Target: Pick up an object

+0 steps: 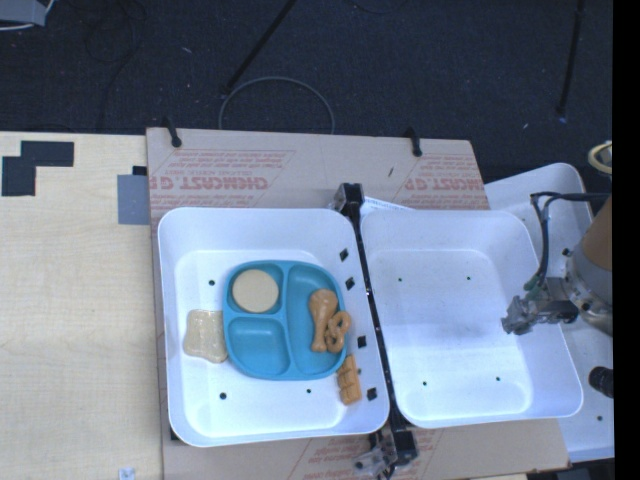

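gripper [522,315]: at right edge of right bin [455,398], fingers state cannot tell, nothing seen held | objects: blue tray [270,353] in left bin [190,398], tan pieces on and beside it

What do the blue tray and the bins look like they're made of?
Blue tray: likely moulded plastic, smooth, even colour, rounded compartments. Left bin and right bin: probably thin white plastic, slight sheen, soft rounded corners. The look alone leaves it open.
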`<state>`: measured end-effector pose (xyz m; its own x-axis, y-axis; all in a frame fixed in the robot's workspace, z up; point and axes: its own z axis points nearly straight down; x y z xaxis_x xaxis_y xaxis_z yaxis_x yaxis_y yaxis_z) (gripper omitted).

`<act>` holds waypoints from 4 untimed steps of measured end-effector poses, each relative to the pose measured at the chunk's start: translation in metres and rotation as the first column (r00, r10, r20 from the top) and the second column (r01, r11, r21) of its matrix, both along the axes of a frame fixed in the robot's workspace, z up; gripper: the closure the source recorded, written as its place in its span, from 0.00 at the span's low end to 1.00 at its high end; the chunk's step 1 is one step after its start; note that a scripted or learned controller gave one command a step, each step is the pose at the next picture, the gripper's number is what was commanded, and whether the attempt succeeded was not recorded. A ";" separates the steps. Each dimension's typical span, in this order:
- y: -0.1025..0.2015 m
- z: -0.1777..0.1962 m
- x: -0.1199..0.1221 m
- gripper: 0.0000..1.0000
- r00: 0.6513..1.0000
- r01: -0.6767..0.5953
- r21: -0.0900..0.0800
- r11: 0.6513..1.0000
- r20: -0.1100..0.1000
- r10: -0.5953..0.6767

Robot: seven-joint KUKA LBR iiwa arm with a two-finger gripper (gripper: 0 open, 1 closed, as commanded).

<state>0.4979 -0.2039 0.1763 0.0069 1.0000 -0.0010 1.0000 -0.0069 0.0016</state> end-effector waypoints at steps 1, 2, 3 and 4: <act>-0.001 0.034 0.001 1.00 1.000 -0.010 0.001 1.000 -0.001 0.010; 0.057 0.042 0.012 1.00 1.000 -0.012 0.003 1.000 -0.002 0.012; 0.115 0.050 0.029 1.00 1.000 -0.012 0.002 1.000 -0.004 0.012; 0.169 0.059 0.045 1.00 1.000 -0.011 0.003 1.000 -0.004 0.011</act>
<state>0.5429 -0.0353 0.2354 -0.0044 1.0000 0.0015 1.0000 0.0044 -0.0019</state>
